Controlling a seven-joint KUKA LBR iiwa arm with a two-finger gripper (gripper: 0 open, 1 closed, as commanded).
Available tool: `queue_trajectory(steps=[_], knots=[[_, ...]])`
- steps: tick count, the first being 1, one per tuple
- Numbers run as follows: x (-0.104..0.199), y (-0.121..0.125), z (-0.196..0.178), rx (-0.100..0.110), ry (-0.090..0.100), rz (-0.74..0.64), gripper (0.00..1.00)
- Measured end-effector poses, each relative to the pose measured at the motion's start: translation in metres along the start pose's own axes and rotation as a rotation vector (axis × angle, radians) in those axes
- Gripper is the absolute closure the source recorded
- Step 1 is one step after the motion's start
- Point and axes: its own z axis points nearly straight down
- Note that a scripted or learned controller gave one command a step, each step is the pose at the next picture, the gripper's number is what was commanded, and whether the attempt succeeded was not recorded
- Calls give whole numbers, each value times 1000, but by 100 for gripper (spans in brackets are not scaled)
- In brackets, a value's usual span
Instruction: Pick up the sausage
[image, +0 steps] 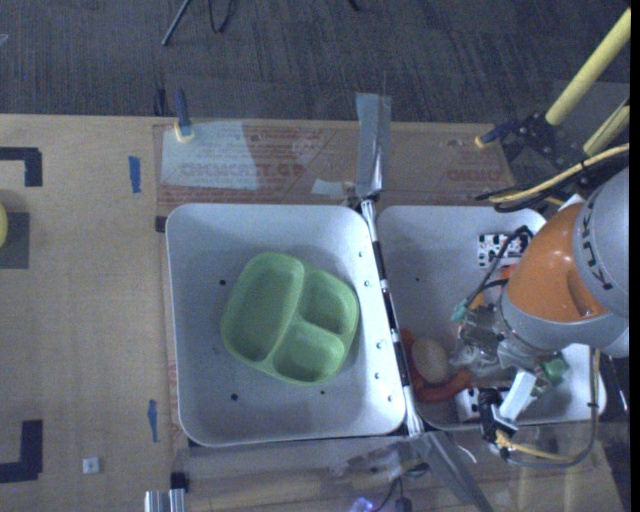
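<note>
Reaching down into the right shallow white bin (440, 240), my two-finger gripper (478, 372) hangs low near the front left corner, though whether it is clenched or released I cannot tell. A curved reddish-orange sausage (440, 385) lies there, just beside a beige egg-shaped object (430, 358) and close to the wall. I judge a good grasp should straddle the sausage's middle, clear of the egg and wall.

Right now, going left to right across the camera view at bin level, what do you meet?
Left white bin → green divided plate lying in it → right white bin → red sausage by its near-left corner, next to a beige egg-like item → grey arm with orange band.
</note>
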Motion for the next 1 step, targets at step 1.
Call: queue_trajectory(steps=[1], knots=[[60,-26,-88,10,-6,82,100]])
